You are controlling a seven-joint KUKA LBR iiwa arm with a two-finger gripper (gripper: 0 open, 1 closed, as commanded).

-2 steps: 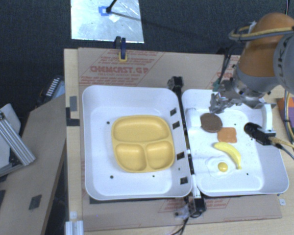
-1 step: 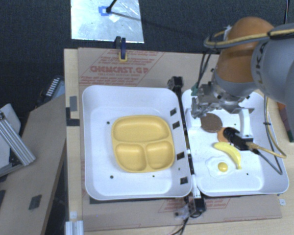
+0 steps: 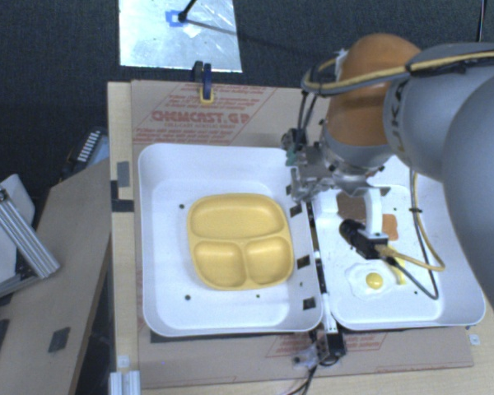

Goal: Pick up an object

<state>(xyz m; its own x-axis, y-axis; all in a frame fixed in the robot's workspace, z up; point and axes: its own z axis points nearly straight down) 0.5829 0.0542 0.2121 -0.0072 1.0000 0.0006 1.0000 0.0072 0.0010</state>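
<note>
In the camera view, the gripper (image 3: 301,186) hangs at centre frame over the seam between the left bin (image 3: 160,245) and right bin (image 3: 454,304); whether it is open or closed cannot be told. Nothing appears lifted. A yellow divided plate (image 3: 239,241) lies in the left bin, and a fried egg toy (image 3: 369,281) lies lower right. The pick seems not yet made.

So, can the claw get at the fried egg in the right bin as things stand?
Probably yes. The fried egg lies flat and uncovered in the right bin, nothing on top of it, and the claw hangs close by over the bins' shared edge.
</note>
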